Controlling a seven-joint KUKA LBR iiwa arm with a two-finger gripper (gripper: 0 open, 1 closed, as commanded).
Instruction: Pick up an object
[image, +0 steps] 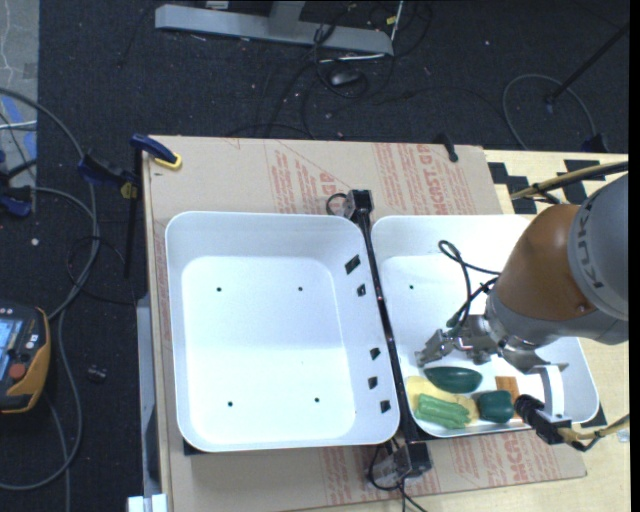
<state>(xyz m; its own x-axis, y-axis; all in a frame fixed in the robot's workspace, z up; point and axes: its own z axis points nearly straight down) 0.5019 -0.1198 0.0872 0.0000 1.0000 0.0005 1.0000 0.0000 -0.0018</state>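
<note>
Arm (560, 275) comes in from the right, grey with an orange band, bent down over the right bin (420, 250). Pincer (440, 349) sits low in that bin's near half, pointing toward the divider between the bins. How wide the pincer stands cannot be told; its tip is small and blurred against the white floor, and nothing can be made out between its tips.

Objects are clustered at the right bin's near edge. Dark green oval object (454, 379) lies just beside the pincer, on its near side; whether they touch cannot be told. Lighter green ridged object (440, 410) is at the front wall, beside a yellow piece (432, 389). Teal block (494, 405) sits to their right, with a small orange piece (507, 384) just beside it.

Left bin (200, 250) sits next to it on the cardboard-topped desk (260, 170). Blue and yellow clamp (155, 152) at the desk's far left corner. Cables on the dark floor (100, 70).
</note>
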